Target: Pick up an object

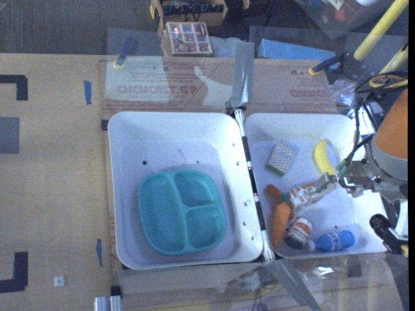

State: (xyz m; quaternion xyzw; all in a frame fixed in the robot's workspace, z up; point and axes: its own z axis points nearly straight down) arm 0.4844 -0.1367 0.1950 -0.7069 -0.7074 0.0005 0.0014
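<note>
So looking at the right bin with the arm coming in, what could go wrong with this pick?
The gripper sits by a crinkly packet close to the banana, so it might nudge or catch both. The carrot, small jar and blue toy lie crowded near the right bin's front edge, so a grasp there could knock neighbours or slip.

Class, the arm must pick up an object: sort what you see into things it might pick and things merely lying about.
Might be picked:
banana
carrot
blue bottle
small can
green sponge

Lying about:
teal divided plate
cardboard box
blue tape
</note>
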